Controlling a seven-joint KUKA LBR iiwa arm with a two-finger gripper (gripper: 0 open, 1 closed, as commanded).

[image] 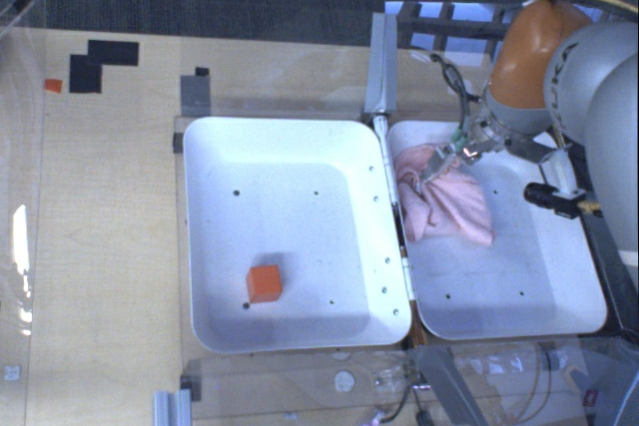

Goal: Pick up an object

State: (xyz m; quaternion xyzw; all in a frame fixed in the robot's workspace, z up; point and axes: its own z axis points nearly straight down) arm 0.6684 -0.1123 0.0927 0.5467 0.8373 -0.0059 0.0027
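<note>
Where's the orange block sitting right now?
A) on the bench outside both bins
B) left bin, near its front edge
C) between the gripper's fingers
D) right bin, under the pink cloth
B: the orange block lies alone on the floor of the left bin, toward its front edge, while the gripper is over the pink cloth in the right bin.

A soft, crumpled pink cloth [445,203] lies in a smooth white plastic bin [529,304] on a pale matt wooden bench [100,244].

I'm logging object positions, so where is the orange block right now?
The orange block sits in the left bin, toward its near-left corner, well apart from the pink cloth in the right bin.
</note>
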